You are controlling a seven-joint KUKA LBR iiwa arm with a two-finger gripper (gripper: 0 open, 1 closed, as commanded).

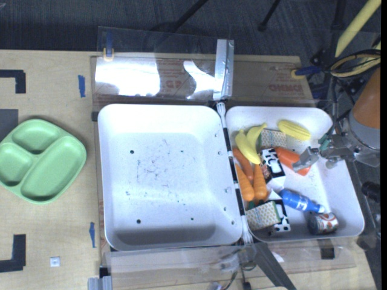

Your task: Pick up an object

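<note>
The gripper (311,157) sits low over the right bin (347,192), at the middle of its cluttered floor; whether it is open or closed cannot be told from this view, and nothing is seen held. Directly beside it lies a small orange-red piece (289,157), the nearest candidate for the pick. It looks like moulded plastic: probably light, stiff and smooth, so likely to slip unless taken across its narrow middle. Left of it are a black-and-white packet (272,162), a banana (247,141) and two carrots (254,183) crowded against the bin's left wall. A yellow corn cob (294,128) lies toward the far edge. Nearer the front, a blue bottle (300,202) lies on its side, round and liable to roll; a small can (322,223) rests at the front corner. The left bin (121,222) adjoins, and a green divided plate (39,160) rests well apart on the bench.
</note>
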